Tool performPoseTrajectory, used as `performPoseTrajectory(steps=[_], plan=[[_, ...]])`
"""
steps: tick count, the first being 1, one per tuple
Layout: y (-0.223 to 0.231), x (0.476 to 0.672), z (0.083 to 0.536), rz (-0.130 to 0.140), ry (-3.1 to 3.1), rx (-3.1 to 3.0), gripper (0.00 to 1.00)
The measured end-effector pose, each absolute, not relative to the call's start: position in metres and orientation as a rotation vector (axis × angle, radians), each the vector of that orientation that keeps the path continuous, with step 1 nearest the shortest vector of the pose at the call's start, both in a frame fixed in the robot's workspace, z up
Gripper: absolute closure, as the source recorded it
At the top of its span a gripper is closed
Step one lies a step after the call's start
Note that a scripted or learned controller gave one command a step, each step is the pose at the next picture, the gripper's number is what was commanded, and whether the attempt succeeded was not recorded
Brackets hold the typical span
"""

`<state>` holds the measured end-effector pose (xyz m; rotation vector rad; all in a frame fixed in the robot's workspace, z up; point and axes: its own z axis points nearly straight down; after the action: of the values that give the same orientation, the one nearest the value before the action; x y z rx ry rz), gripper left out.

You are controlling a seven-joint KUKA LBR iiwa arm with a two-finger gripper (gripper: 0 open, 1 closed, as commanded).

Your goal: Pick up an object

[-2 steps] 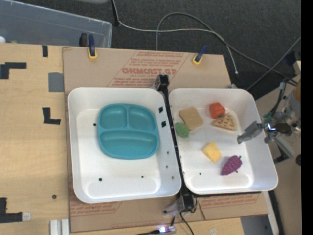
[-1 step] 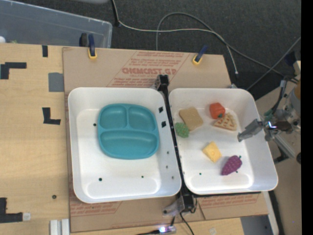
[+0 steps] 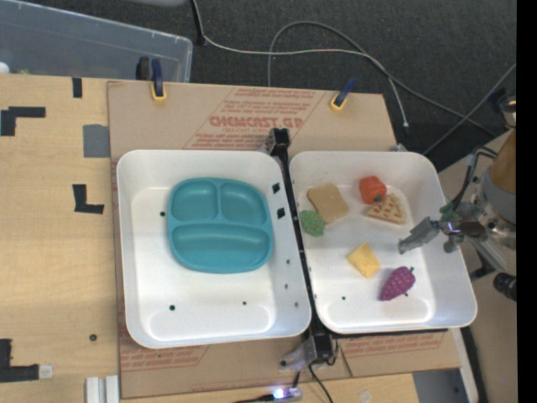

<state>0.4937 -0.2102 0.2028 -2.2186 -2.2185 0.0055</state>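
Objects are sitting in the right bin [image 3: 419, 168] — green piece [image 3: 313, 223] by the divider, tan bread slice [image 3: 327, 203], yellow cheese wedge [image 3: 364, 260], red item [image 3: 372, 188], waffle-like wedge [image 3: 387, 209], purple grapes [image 3: 398, 282]. Left bin [image 3: 134, 225] is holding a teal divided plate [image 3: 221, 226]. Gripper [image 3: 417, 240] is hovering at the right bin's right side, just right of the cheese and above the grapes — nothing between its fingers; their spread is unclear.

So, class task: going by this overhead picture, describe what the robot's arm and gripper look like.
At the right edge, a tan-orange rounded arm part sits above grey metal wrist hardware. The gripper is dull grey metal, one thin finger jutting left, with thin dark cables looping alongside.
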Motion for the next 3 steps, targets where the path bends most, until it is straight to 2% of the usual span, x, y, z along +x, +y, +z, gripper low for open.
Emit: performPoseTrajectory(steps=[2,3], plan=[[-0.208,0.492,0.114,0.005,-2.219,-2.217,0.0],[-0.207,0.493,0.126,0.003,-2.221,-2.216,1.0]])
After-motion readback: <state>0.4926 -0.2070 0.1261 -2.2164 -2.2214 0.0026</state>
